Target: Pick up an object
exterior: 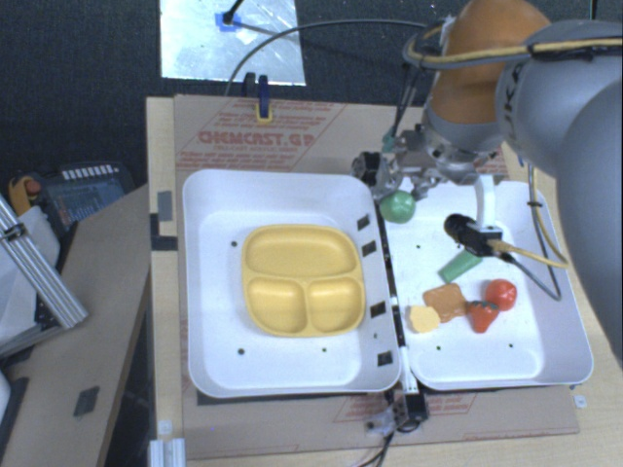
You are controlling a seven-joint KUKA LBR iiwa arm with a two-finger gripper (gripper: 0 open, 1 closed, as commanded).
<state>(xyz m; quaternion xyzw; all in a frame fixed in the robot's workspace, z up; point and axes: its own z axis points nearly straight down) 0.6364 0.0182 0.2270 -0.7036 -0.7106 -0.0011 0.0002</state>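
My gripper (399, 185) hangs over the far left corner of the right bin (555, 339), close to the divider between the bins. Right under it is a small round green thing (396, 206), touching or nearly touching the gripper's tip and overlapping the bin's inner wall. Whether it is gripped is not visible. Further forward in the right bin lie a green block (459, 265), an orange-brown piece (445, 300), a small yellow piece (423, 318), a red tomato (501, 293) and a smaller red piece (482, 316).
A yellow divided plate (300, 278) lies in the middle of the left bin (209, 261). The grey arm (565, 95) crosses above the right bin's far right side. A cardboard sheet (258, 134) lies beneath both bins.
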